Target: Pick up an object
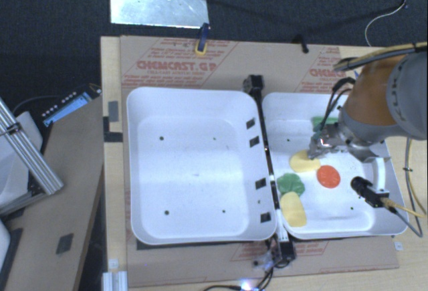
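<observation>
Gripper (319,146) sits low in the right bin (287,112), right of frame centre, just above-right of the yellow disc (305,163); whether it grips anything, I cannot tell.

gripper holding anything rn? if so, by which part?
Cannot be told. The gripper is down in the right bin, right at the upper edge of the pale yellow piece, but no object visibly sits within it.

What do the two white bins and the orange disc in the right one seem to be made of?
The bins look like thin moulded plastic, glossy: rounded corners and soft glare on the walls. The orange disc looks like matte plastic or foam, evenly coloured with no shine; too small to tell which.
</observation>
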`<control>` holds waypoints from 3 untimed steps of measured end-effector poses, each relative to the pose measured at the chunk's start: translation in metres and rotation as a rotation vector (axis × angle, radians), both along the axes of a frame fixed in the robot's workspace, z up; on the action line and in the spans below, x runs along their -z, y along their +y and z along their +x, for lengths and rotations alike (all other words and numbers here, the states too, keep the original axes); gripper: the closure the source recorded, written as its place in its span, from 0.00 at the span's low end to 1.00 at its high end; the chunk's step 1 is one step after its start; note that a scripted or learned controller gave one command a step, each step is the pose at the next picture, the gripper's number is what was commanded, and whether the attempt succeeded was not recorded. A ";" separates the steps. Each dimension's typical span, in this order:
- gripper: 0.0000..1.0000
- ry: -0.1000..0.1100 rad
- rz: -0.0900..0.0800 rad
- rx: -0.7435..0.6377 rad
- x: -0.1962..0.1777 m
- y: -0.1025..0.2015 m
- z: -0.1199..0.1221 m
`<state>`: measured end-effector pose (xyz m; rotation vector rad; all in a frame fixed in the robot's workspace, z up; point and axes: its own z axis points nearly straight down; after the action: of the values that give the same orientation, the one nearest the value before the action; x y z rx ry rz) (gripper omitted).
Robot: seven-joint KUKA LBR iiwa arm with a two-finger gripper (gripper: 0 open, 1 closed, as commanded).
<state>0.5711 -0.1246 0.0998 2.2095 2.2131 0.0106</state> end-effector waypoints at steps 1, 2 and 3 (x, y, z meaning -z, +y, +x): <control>1.00 0.018 0.007 0.001 0.016 0.022 -0.047; 1.00 0.009 0.005 -0.004 0.015 0.034 0.000; 1.00 -0.007 0.003 -0.008 -0.093 0.054 0.104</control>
<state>0.6751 -0.0704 0.1931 2.1991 2.2201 0.0215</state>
